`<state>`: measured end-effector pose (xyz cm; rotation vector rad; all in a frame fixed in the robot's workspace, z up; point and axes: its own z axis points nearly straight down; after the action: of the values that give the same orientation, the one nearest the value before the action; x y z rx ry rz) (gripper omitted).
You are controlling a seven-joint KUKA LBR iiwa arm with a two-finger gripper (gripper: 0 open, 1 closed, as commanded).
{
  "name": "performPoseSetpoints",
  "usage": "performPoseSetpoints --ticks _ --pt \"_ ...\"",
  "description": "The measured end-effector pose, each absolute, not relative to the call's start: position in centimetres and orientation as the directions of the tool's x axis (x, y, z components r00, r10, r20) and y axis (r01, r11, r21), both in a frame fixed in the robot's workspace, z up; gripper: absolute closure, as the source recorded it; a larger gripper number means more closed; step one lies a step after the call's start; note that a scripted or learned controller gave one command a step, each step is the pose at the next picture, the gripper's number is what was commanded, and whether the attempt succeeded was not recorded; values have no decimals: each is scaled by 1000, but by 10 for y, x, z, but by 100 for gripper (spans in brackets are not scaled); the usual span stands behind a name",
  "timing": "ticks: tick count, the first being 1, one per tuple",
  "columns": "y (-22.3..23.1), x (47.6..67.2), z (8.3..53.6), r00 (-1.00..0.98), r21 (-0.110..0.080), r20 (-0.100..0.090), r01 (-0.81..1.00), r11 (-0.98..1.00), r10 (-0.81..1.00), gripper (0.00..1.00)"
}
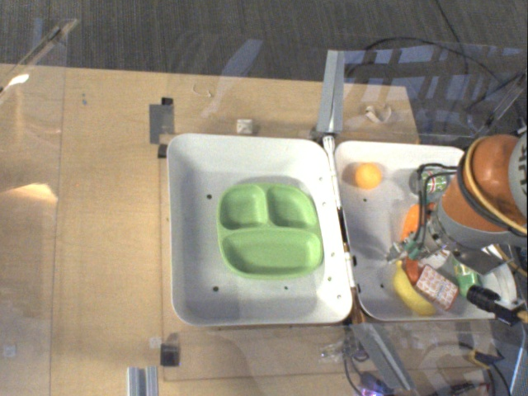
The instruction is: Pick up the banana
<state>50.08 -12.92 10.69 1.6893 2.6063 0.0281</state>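
Observation:
The yellow banana lies in the right bin near its front edge. A red and white packet overlaps its right end. My gripper hangs below the grey wrist and orange band, just above and behind the banana. The wrist hides much of it. I see nothing held in it.
An orange ball sits at the back left of the right bin. An orange carrot-like piece lies beside the gripper, and a green item lies right of the packet. The left bin holds a green sectioned tray.

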Motion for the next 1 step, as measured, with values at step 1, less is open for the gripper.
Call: performPoseSetpoints --ticks 1 --pt "-129 501 107 -408 34 -20 912 408 913 0"
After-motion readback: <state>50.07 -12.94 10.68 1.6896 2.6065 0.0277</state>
